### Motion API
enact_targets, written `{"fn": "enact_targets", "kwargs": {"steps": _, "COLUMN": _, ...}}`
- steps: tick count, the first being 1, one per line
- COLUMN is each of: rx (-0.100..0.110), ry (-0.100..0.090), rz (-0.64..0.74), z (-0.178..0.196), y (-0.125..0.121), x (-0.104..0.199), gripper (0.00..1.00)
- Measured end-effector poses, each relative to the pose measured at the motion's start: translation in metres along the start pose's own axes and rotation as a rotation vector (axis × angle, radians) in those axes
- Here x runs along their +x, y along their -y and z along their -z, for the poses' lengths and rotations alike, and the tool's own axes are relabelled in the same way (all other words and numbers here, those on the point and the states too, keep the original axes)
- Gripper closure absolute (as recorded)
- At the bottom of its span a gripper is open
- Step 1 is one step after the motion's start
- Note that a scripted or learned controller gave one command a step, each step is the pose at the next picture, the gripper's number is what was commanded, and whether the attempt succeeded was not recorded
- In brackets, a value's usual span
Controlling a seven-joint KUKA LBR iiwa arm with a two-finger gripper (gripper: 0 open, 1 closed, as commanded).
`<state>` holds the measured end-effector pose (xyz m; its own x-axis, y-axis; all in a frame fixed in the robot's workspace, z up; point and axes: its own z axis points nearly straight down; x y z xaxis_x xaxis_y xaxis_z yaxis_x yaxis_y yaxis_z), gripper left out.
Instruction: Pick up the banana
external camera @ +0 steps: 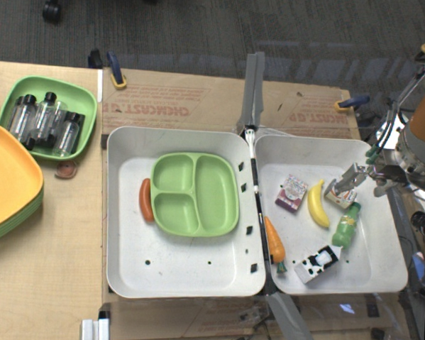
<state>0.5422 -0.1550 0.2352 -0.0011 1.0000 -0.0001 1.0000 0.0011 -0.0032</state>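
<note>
End effector (pixel 345 181) just right of banana (pixel 318 204), above small box (pixel 341 197).

Arm (pixel 420 134) cut off by right edge past the wrist. Gripper (pixel 347 181) fingers too small and blurred to read; they cover part of a small tan box (pixel 341 199) under them.
Hot dog (pixel 146 199) half hidden under the green divided tray's (pixel 195 194) left rim.
Orange plate stack (pixel 9 183) cut by left edge.
Purple packet (pixel 293 193) print too small to read, same for the black-and-white carton (pixel 316 263).
Carrot's (pixel 273 243) lower tip merges with the bin wall; can't tell where it ends.
Chair caster (pixel 52 8) cut off at top edge.
</note>
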Motion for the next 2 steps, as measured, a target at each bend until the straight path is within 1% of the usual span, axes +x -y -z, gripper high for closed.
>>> {"fn": "enact_targets", "kwargs": {"steps": 1, "rx": -0.004, "ry": 0.001, "rz": 0.066, "z": -0.133, "y": -0.018, "x": -0.039, "gripper": 0.0}}
{"fn": "enact_targets", "kwargs": {"steps": 2, "rx": 0.001, "ry": -0.001, "rz": -0.077, "z": -0.145, "y": 0.019, "x": 0.029, "gripper": 0.0}}
